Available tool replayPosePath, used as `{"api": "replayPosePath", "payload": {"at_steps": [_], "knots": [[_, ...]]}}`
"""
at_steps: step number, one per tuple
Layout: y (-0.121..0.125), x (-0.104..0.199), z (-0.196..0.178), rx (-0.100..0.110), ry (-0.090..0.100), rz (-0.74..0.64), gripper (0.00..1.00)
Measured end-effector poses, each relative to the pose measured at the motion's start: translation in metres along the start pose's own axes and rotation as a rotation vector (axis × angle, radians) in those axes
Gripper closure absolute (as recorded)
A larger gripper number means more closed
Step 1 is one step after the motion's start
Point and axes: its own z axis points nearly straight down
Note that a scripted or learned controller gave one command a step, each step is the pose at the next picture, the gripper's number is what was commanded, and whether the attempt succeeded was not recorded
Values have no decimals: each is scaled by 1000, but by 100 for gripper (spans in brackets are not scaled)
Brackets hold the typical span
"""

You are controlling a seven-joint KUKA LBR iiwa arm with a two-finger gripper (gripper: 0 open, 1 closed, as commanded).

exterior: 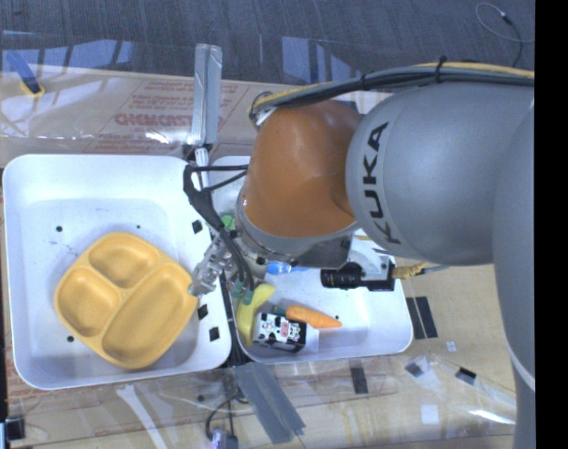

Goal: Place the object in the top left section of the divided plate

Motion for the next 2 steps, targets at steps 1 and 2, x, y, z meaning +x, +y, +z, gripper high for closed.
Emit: {"api": "replayPosePath", "payload": {"at_steps": [1, 2], "knots": [[20, 10, 2, -1, -2, -109, 100], [45, 24, -1, -3, -5, -399, 100]]}}
